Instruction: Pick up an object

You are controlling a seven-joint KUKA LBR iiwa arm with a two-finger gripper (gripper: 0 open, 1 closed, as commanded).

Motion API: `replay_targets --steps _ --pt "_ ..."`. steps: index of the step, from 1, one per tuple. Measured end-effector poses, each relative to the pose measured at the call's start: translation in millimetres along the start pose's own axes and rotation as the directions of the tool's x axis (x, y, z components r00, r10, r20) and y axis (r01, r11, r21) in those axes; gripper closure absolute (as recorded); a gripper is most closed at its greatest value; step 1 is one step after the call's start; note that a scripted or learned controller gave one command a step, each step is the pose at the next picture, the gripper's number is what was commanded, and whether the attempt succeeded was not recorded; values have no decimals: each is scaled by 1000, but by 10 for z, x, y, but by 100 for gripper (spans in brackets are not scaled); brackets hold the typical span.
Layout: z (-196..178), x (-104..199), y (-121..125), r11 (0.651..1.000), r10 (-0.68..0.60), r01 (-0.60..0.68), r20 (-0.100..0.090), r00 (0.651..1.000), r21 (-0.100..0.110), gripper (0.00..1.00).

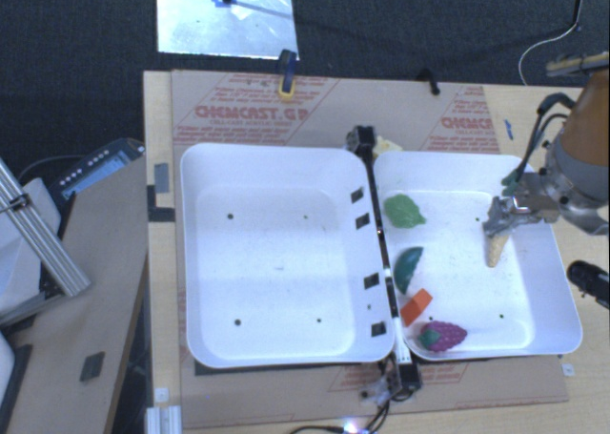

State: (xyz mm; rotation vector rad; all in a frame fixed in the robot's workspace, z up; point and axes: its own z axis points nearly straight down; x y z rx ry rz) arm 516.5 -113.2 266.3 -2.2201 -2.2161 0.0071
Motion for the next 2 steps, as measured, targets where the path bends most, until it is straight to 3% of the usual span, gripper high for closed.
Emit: replay_targets --steps 1,2 --pt "-2095 46 -312 1000 -7 7 4 1000 -29 100" --pt "-2398 121 -313 1000 -6 6 1 1000 -12 100"
